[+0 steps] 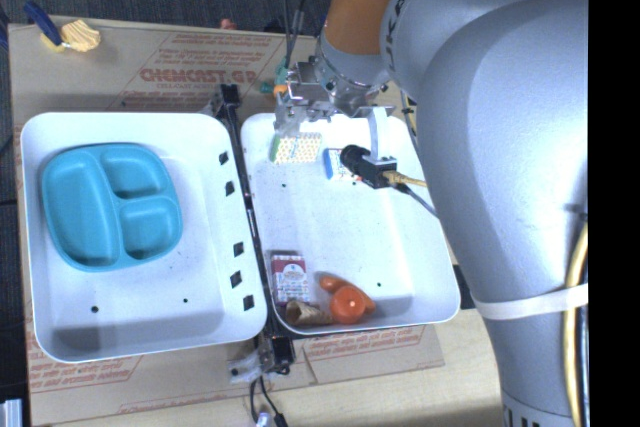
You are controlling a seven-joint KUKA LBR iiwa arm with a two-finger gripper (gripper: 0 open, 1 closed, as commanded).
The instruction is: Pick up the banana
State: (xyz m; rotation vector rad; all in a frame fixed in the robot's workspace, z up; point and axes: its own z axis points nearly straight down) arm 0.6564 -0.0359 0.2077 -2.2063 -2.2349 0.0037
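My gripper point(305, 115) hangs over the far end of the right bin point(420, 255), under the arm's orange band. Just below it lies a small yellow-and-white checkered item point(298, 149) with a yellow-green sliver point(273, 149) along its left side. Whether that sliver is the banana I cannot tell, since the wrist hides much of this corner. Nothing is visibly held.
A blue-and-white item point(331, 165) lies beside the checkered one. At the right bin's near end sit a red box point(288, 276), an orange round fruit point(350, 303) and a brown piece point(307, 314). The left bin point(200, 295) holds a blue divided tray point(110, 205). A yellow-headed tool point(76, 36) lies outside, far left.
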